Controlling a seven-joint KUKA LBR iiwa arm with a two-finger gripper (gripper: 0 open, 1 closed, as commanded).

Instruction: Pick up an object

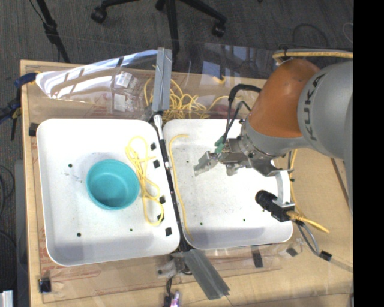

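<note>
Teal bowl [113, 184] sat in left bin [60, 240] at frame's left-centre, likely light, rigid, slick, best pinched at rim; end effector [204, 163] hovered over right bin [234, 237], seemingly open and empty.

Premises: a robotics laboratory. Evidence: an industrial KUKA arm [312, 102] at a wooden bench [327, 180] fitted with two white bins [60, 240], loose yellow cabling [180, 105], and office-chair bases [180, 12] on grey carpet (upper edge).
</note>
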